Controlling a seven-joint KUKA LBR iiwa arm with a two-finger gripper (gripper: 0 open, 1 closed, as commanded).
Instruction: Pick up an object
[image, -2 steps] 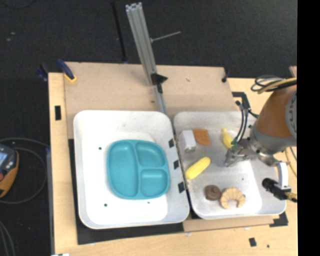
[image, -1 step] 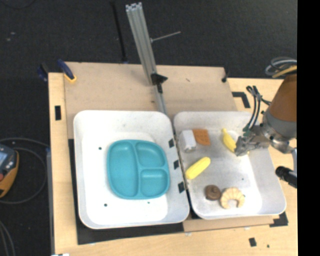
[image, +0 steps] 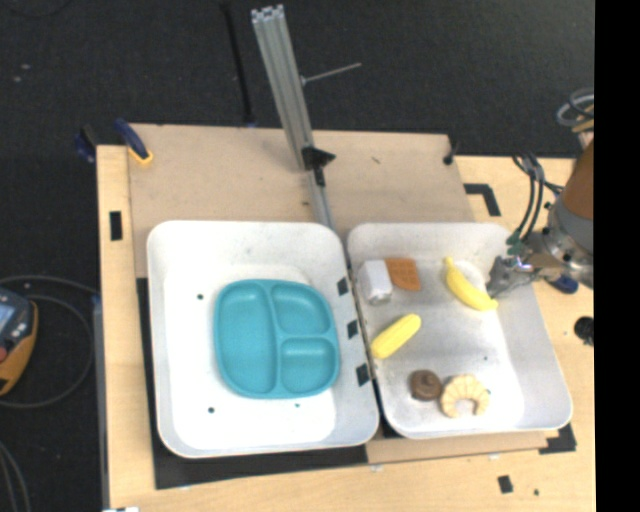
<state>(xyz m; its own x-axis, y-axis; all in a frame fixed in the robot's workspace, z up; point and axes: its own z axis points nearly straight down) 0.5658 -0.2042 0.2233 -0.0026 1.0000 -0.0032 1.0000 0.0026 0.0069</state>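
**2 white bins, gripper at the right bin's edge**

The left bin (image: 180, 400) holds 1 turquoise divided plate (image: 276, 337). The right bin (image: 530, 380) holds a banana (image: 466, 285), a corn cob (image: 395, 335), an orange cracker (image: 403, 274), a small white-grey block (image: 376, 281), a brown doughnut (image: 425, 385) and a tan croissant (image: 465, 396). The gripper (image: 505, 272) sits just beside the banana's right end, over the bin's right side. An aluminium post (image: 290, 100) rises behind the bins.
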